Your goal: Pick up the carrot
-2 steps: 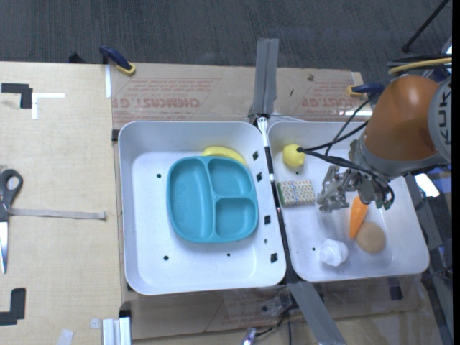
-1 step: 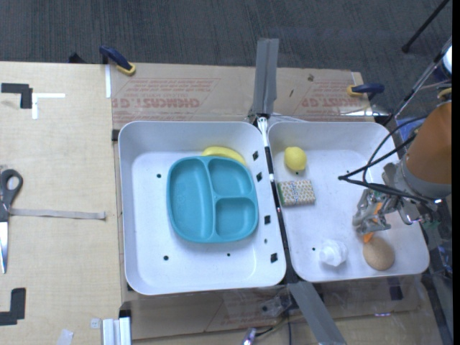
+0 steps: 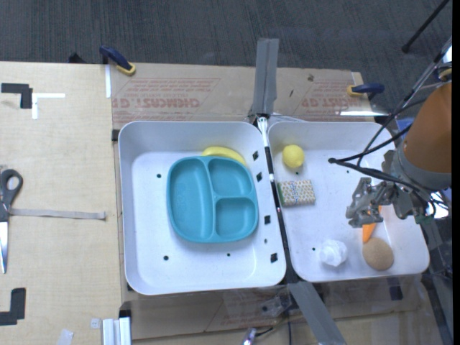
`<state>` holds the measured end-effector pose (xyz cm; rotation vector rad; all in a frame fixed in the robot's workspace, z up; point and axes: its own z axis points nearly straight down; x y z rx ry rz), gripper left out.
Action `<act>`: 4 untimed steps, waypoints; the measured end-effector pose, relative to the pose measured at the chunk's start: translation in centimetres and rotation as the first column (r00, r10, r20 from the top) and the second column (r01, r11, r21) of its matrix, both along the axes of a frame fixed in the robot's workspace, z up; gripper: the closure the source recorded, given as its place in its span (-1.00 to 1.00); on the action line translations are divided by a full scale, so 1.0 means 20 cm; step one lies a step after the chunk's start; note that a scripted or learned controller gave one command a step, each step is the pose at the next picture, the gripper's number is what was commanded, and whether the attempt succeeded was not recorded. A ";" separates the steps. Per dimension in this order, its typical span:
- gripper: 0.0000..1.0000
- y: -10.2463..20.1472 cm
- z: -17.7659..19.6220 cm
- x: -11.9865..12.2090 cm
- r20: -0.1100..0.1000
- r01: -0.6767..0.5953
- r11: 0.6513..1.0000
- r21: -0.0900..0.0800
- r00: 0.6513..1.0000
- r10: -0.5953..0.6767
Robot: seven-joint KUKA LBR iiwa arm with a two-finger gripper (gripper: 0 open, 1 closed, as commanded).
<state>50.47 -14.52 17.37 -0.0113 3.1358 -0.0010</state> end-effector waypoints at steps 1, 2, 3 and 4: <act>1.00 -0.12 0.25 -0.10 0.000 -0.018 1.000 -0.001 1.000 0.018; 1.00 0.17 0.52 0.15 0.002 0.021 1.000 0.000 1.000 -0.021; 1.00 0.10 -0.41 -0.06 0.000 -0.249 0.969 -0.001 0.969 0.249; 1.00 0.11 0.08 0.33 -0.002 -0.432 0.902 0.001 0.902 0.432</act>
